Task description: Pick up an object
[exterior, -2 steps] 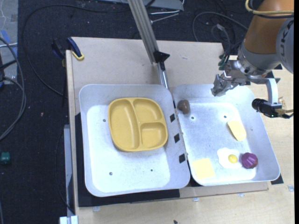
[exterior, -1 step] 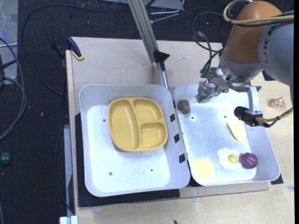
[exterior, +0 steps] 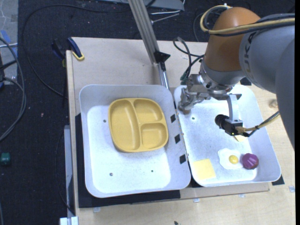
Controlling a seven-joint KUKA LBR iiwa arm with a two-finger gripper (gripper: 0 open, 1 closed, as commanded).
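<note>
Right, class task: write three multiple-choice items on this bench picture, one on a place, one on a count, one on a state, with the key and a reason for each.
1. Where does the yellow tray lie?
A. left bin
B. right bin
C. bench top

2. How many compartments does the tray have?
A. two
B. three
C. five

3. The purple object is:
A. lifted clear of the bin
B. inside the tray
C. lying on the bin floor

Key: 1 A, it sits in the left bin. 2 B, ridges split it into three. 3 C, it rests beside the fried egg, apart from the gripper.
</note>
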